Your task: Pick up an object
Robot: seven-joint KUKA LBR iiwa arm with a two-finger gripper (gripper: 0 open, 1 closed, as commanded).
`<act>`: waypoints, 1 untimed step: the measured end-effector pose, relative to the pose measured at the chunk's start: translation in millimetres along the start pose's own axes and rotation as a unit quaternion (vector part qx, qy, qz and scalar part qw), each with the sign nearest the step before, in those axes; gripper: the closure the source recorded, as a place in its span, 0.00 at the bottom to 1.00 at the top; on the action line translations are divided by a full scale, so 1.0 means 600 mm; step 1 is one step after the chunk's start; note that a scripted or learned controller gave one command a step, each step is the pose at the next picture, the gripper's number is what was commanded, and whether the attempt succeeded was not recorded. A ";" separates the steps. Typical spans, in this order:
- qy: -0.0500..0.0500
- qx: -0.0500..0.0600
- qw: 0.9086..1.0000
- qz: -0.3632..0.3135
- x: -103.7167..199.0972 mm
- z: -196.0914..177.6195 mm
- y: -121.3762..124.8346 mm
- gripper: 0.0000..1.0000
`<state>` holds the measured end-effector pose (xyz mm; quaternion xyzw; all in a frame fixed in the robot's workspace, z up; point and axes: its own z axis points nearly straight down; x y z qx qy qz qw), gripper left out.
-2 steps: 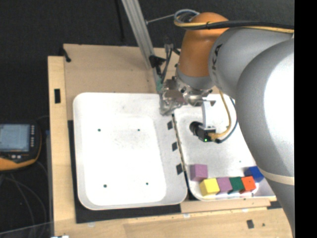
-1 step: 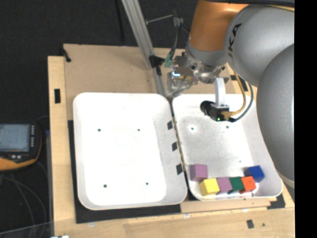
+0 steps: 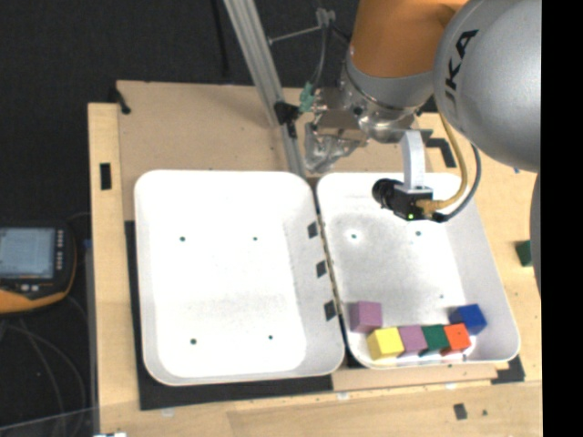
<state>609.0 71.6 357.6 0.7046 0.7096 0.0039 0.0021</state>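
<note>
Hanging above the far edge of the right bin (image 3: 474, 244), the gripper (image 3: 330, 148) is seen, though its state cannot be told; the blocks are gathered at the near edge: purple (image 3: 365, 315), yellow (image 3: 385, 342), green (image 3: 434, 338), orange (image 3: 455, 337), blue (image 3: 470, 317).

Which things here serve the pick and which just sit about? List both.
For the job: gripper; purple block; yellow block; second purple block; green block; orange block; blue block; right bin.

Lying about: left bin; handheld pendant; metal rail.
</note>
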 end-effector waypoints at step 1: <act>-0.002 0.004 1.000 0.001 0.023 0.015 -0.020 1.00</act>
